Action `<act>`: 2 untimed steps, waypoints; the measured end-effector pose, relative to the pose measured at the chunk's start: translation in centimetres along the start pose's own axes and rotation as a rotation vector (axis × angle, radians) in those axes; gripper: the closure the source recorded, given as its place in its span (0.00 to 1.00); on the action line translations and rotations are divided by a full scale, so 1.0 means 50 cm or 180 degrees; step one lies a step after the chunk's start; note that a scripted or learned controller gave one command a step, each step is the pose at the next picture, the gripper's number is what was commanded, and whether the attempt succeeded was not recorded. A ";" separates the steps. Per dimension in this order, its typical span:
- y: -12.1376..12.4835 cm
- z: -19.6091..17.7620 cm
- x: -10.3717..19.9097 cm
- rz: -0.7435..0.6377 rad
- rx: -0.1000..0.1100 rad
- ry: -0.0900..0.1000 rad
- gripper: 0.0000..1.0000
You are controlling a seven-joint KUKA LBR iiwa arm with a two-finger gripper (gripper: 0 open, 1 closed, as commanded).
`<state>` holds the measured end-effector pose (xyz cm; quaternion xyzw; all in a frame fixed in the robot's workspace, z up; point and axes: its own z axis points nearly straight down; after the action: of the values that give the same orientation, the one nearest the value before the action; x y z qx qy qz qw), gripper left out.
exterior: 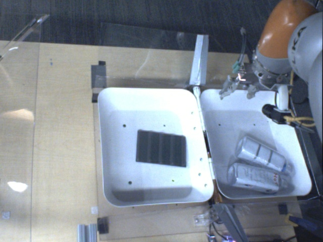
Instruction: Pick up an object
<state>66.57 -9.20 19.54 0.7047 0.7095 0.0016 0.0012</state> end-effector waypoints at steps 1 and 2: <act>-0.090 0.077 -0.099 -0.0623 -0.0004 -0.0003 0.00; -0.241 0.141 -0.146 -0.0931 -0.0004 -0.0002 0.00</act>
<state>54.61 -16.60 12.45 0.5938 0.8046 0.0017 0.0020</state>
